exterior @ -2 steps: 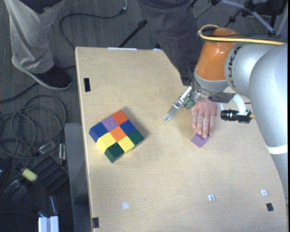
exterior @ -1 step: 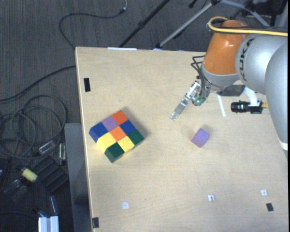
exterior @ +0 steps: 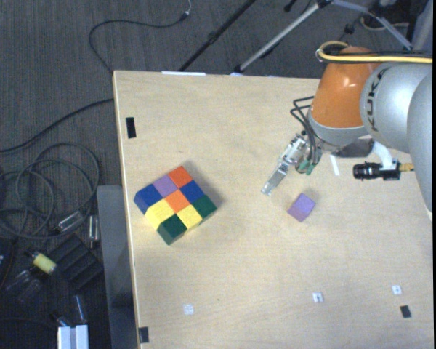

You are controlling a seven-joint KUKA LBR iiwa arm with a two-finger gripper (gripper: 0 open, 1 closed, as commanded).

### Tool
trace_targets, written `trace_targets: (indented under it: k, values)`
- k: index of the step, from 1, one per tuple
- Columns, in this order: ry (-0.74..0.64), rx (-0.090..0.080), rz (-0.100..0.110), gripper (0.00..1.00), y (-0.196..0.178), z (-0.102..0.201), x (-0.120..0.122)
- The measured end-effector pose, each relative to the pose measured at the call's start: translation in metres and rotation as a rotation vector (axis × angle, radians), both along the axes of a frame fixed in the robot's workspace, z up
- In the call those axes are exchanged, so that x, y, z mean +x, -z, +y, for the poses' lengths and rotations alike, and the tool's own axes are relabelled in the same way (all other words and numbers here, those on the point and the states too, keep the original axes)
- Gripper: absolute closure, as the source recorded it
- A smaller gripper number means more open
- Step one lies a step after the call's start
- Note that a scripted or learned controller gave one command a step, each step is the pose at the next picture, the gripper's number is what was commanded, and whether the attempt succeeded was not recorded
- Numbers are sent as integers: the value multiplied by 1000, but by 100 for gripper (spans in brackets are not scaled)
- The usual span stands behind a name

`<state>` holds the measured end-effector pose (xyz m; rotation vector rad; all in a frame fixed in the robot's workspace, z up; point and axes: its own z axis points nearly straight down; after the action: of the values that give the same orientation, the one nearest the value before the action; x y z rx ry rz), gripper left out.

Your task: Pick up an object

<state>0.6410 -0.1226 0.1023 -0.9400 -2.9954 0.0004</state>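
worktop (exterior: 225, 282) is the biggest thing here, pale wood, taking up most of the scene. arm (exterior: 381, 111) comes next, grey with the orange band, hanging over the worktop's right side. left of centre on the worktop sits a multicolour cube block (exterior: 176, 203), a glued-looking cluster of orange, blue, yellow, purple and green cubes. end effector (exterior: 276, 180) hangs just right of centre, angled down-left, nothing between its fingers; can't tell whether it's spread or closed from this angle. smallest: purple cube (exterior: 301, 206), just beside the end effector, to its lower right, apart from it, flat on the worktop. my read: small wooden cube, light, rigid, not fragile, faces probably a bit slick. best to pinch two opposite flat faces, square on, centred, since a corner grip will likely squirt it out.
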Motion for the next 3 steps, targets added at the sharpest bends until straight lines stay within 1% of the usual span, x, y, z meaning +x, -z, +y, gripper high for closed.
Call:
trace_targets:
  k: [1,2,3]
  values:
    - [262,1,1,0,-27,-8,-45]
    - [214,-1,1,0,21,-22,-29]
    - [138,-2,-1,0,9,-21,-25]
